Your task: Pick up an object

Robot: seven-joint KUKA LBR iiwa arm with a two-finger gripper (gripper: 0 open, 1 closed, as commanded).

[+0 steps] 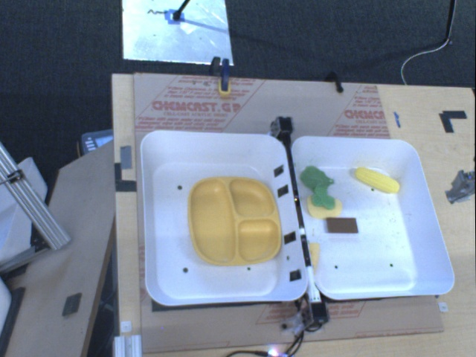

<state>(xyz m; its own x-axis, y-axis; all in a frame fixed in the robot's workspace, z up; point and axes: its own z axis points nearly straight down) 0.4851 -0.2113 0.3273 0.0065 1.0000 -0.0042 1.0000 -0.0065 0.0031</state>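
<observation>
Dark carpet surrounds a wooden bench (428,106) that bears two shallow white bins side by side. At the bench's far right edge, well outside the right bin (428,214), a small grey piece of the gripper (460,187) pokes into the scene; too little of it is visible to tell how it is set or whether it carries anything. Nearest to it inside the right bin lies a yellow corn cob (377,179), close to the bin's back right corner. Further left of the cob sit a green toy (318,182) touching a pale yellow disc (325,207), and just beside the disc a brown block (342,226). The left bin (167,199) holds a yellow divided tray (233,220). Judging by this, the pick has not begun: the arm is parked aside, and the next move calls for reaching over the right bin's rim and descending, with the cob the likeliest target.
</observation>
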